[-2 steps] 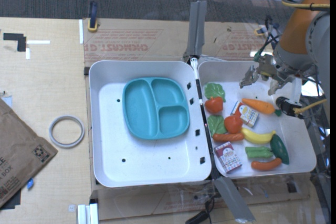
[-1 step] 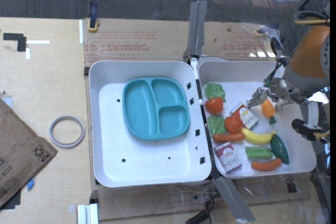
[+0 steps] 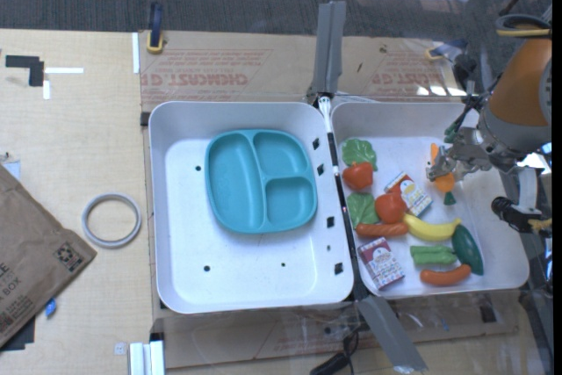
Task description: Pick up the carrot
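Observation:
The carrot (image 3: pixel 444 182) is a small orange piece with a green tip, in the right bin (image 3: pixel 509 215) near its right side. My gripper (image 3: pixel 446 166) stands right over it, reaching in from the right. The fingers are shut on the carrot, with orange showing above and below them and the green end pointing down. The gripper hides the carrot's middle. I cannot tell if the carrot still touches the bin floor.
The right bin also holds a banana (image 3: pixel 430 229), tomatoes (image 3: pixel 389 208), green leaves (image 3: pixel 358 152), two small boxes (image 3: pixel 382 263), a dark green cucumber (image 3: pixel 468 248) and an orange-red sausage shape (image 3: pixel 445 277). A teal divided plate (image 3: pixel 262 180) lies in the left bin (image 3: pixel 176 215). A tape ring (image 3: pixel 111 218) sits on the bench.

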Controlling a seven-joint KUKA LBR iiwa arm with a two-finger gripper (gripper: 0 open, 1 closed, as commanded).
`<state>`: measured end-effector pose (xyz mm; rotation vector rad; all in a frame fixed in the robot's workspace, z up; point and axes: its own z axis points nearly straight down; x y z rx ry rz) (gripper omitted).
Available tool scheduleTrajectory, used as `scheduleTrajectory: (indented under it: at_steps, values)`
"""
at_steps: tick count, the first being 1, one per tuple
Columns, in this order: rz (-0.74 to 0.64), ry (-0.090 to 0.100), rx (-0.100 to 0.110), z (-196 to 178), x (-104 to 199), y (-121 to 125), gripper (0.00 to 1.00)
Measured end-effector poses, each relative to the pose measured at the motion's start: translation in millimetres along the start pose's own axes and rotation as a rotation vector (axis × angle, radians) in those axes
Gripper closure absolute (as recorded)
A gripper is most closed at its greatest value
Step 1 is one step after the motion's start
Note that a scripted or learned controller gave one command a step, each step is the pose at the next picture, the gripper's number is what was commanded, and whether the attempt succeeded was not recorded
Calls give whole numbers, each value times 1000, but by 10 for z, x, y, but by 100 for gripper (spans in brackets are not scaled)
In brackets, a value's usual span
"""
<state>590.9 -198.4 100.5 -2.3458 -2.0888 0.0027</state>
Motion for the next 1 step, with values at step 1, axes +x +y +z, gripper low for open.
scheduleTrajectory:
  at_steps: [1]
  values:
    - [-306,-1,-2,-1025,427,183,100]
